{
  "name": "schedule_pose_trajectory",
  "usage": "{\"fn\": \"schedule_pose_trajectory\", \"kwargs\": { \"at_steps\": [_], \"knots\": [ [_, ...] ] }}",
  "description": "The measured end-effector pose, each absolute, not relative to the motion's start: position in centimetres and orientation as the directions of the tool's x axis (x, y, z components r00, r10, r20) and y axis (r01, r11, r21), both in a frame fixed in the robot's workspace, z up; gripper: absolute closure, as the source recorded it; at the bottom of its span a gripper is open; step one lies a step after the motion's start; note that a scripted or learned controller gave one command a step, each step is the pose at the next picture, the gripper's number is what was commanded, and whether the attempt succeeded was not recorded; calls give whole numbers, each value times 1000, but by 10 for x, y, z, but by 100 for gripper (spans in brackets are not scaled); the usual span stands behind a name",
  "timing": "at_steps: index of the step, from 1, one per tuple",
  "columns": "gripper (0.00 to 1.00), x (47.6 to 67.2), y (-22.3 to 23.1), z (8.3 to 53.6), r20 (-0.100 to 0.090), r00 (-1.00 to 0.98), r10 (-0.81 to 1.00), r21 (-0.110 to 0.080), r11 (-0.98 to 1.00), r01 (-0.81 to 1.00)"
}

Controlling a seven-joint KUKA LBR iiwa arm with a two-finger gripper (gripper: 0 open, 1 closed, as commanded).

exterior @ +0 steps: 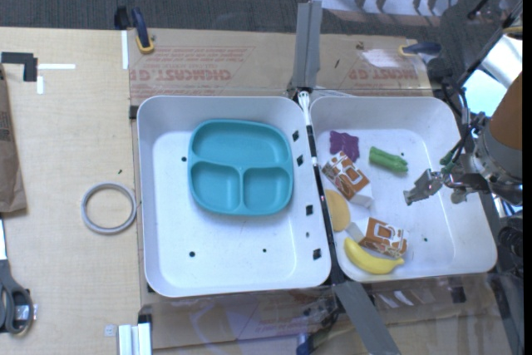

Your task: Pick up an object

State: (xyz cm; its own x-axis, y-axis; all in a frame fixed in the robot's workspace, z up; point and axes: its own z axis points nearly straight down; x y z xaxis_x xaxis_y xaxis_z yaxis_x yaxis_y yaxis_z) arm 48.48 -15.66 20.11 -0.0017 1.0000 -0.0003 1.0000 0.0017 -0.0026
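Camera view shows the green plastic cylinder (pixel 388 160) lying in the right white bin (pixel 432 249), near the grey two-finger pincer (pixel 422 189), which hangs slightly parted and holds nothing. A descent from here would likely close on bare bin floor, or nudge the nearby brown-and-white snack packet (pixel 384 236) against the yellow banana (pixel 371 258).

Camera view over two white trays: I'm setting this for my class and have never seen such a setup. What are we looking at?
One camera looks down at a slant on a bench. From the right reaches a robot arm; its tool hangs above the right bin, with nothing seen in its grip. That bin holds a banana, two snack packets, a green piece, a purple piece and a yellow piece. The left bin holds a teal divided plate. A tape ring lies outside.
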Motion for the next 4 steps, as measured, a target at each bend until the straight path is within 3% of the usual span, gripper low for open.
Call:
{"fn": "schedule_pose_trajectory", "kwargs": {
  "at_steps": [1, 2, 3, 4],
  "knots": [
    [0, 556, -145, 127, 0, -52, 999, -2, 52, 999],
    [0, 616, -145, 91, -1, -49, 999, -1, 49, 999],
    [0, 648, -104, 93, -2, -372, 928, 2, 372, 928],
    [0, 660, -68, 193, -3, -477, 879, 2, 477, 879]
  ]
}}
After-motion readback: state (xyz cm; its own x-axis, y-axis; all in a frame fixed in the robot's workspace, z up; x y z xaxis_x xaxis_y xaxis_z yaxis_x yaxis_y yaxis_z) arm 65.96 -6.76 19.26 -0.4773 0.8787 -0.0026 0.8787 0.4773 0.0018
